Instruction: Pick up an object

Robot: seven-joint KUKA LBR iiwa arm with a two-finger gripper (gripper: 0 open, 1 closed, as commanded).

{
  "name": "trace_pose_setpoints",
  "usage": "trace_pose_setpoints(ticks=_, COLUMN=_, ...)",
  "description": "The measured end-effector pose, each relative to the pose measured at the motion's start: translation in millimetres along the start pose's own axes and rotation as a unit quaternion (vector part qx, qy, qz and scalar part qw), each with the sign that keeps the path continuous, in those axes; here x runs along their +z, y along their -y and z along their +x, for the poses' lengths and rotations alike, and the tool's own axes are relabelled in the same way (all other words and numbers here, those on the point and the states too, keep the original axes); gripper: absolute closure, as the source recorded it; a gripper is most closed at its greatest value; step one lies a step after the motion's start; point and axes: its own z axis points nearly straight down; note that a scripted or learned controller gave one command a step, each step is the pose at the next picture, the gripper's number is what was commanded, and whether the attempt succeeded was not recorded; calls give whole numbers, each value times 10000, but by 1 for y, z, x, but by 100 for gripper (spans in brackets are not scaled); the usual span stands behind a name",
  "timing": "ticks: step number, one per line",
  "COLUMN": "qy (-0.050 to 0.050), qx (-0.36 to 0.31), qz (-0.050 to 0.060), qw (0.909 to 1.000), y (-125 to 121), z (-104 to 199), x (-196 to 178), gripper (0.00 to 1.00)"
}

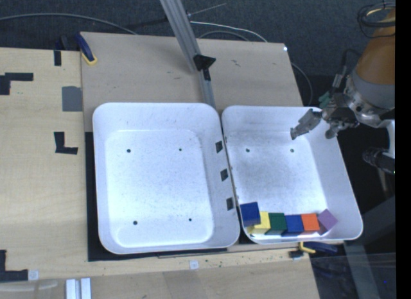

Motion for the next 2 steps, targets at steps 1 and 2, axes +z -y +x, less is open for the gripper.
trace_pose_setpoints(ticks=1, qy=-3, qx=-24, qz=-42, qw=10000, y=45, z=68, x=-94, gripper=0)
trace_pose_setpoints(ticks=2, qy=0, qx=-17, qz=-48, qw=10000, y=70, z=138, x=-254, gripper=0)
